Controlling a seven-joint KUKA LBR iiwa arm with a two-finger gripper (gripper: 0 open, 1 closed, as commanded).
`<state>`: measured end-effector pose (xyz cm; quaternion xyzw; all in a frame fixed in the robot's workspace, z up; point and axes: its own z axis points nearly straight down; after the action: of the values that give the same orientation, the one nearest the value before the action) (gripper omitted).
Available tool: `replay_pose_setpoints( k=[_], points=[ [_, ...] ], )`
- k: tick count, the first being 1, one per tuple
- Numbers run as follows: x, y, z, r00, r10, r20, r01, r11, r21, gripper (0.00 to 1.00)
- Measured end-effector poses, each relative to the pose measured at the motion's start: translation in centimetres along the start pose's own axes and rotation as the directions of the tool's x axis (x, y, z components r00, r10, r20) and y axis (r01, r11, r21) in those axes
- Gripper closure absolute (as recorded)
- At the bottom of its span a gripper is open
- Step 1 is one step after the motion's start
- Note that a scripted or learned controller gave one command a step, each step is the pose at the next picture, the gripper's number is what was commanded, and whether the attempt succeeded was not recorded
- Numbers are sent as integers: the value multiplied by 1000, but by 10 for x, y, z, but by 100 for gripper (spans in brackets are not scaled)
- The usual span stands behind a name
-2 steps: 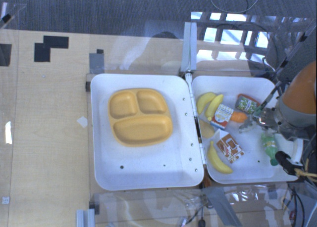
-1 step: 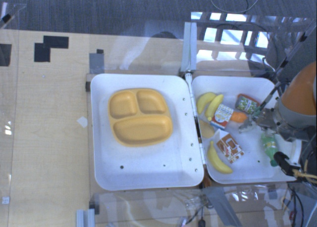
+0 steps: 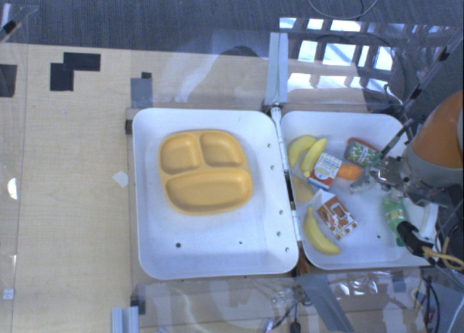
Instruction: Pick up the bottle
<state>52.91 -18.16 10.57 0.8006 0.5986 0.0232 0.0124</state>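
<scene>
While the grey arm with its orange band (image 3: pixel 441 139) reaches in at the frame's right edge, its gripper (image 3: pixel 383 175) hangs low over the right white bin (image 3: pixel 362 248), and I cannot tell how it is set. Just below it, at the lower right, lies the translucent green plastic bottle (image 3: pixel 394 212). Left of that lie yellow bananas (image 3: pixel 308 154) and a small carton (image 3: pixel 336 218), while the left white bin (image 3: pixel 210 252) on the wooden counter (image 3: pixel 65 201) holds a yellow divided tray (image 3: pixel 205 170).

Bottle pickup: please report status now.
Hand low in right bin, grip unclear. Green bottle lies beside arm, not lifted. Bananas and cartons lie nearby.
</scene>
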Motion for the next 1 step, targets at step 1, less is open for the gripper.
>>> replay_pose_setpoints(
  k=[1],
  points=[
    [0,-1,0,998,57,-2,-57,998,0,0]
  ],
)
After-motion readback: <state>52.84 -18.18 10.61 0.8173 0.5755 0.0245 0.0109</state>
